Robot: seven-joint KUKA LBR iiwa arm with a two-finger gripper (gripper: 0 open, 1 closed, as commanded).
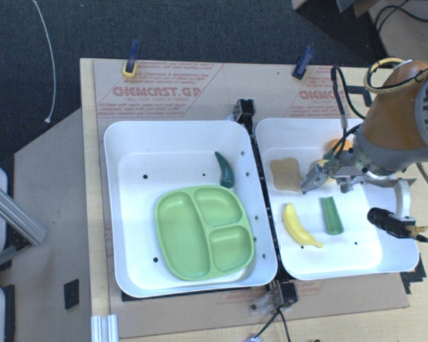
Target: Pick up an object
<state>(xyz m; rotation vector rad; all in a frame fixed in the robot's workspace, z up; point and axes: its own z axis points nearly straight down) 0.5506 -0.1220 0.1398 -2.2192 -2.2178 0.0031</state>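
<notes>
White plastic makes up both shallow bins on my bench, and I take the right bin (385,262) as my landmark. My gripper (321,177) hangs over its upper half, reaching in from the right under the orange band of my arm (392,112); from this slanted view I cannot tell how my tool is set, and nothing shows held in it. Inside the right bin, a tan sponge-like piece (286,174) lies near the upper left, just beside my gripper's tip. A yellow banana (299,226) lies below that, toward the bin's left wall, and a green cucumber-like stick (332,215) lies just right of the banana, apart from it. Something orange (340,146) peeks out near the bin's top, partly hidden by my wrist. To the left of the right bin sits the left bin (121,191), holding a light green divided plate (203,231) and a dark green pepper (224,169) just above the plate's rim.
</notes>
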